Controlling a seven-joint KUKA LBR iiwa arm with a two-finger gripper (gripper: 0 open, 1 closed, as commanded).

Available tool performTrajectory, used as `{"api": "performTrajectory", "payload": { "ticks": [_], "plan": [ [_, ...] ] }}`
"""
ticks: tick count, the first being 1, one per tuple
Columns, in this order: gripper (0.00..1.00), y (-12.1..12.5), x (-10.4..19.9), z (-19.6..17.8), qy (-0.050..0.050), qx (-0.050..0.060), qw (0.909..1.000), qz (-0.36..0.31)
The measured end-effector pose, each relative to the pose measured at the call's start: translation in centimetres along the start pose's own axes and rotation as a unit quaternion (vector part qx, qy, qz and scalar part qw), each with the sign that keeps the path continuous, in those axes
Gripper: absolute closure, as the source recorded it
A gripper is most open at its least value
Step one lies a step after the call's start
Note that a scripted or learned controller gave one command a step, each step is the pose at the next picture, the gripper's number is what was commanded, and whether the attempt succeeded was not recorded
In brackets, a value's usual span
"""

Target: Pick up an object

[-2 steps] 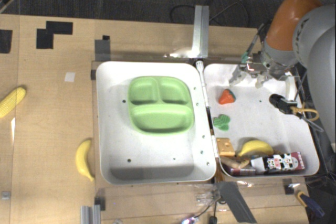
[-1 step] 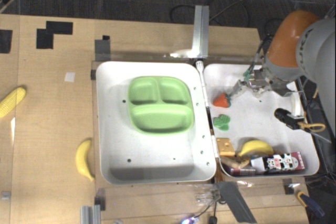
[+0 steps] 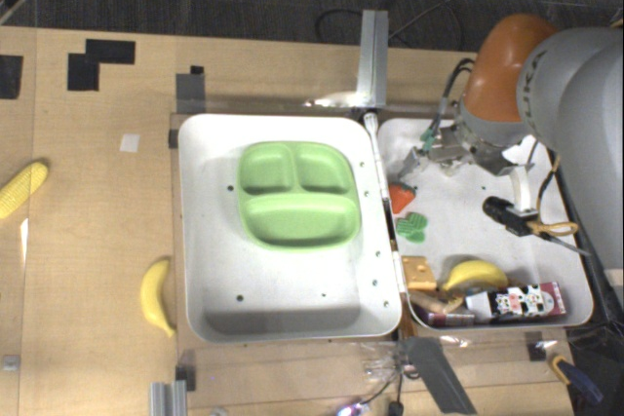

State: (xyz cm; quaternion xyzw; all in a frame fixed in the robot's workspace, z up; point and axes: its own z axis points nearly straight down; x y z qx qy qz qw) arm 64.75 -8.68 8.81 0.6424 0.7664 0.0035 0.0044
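At the near end of the right bin [image 3: 458, 214] lie a banana [image 3: 475, 276] and a small box [image 3: 517, 302]; its writing is too small to read. Farther back hangs the gripper [image 3: 414, 163]; I cannot tell its grip.

A divided plate [image 3: 297, 193] lies in the left bin [image 3: 210, 219], a banana [image 3: 475, 275] in the right bin [image 3: 458, 224].

1. Two white bins: left bin [image 3: 210, 307], right bin [image 3: 458, 200].
2. Two bananas: bench banana [image 3: 156, 295], bin banana [image 3: 475, 276].
3. One green plate [image 3: 297, 193] (three compartments).
4. One corn cob [image 3: 21, 190].
5. One each: green piece [image 3: 414, 227], orange piece [image 3: 401, 198], tan block [image 3: 419, 273], printed packet [image 3: 517, 302].
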Motion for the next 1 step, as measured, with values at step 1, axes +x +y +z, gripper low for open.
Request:
{"api": "performTrajectory", "payload": {
  "ticks": [1],
  "plan": [
    [0.00,-3.96,0.11,-0.15,0.000,-0.001,0.9999,-0.010]
  ]
}}
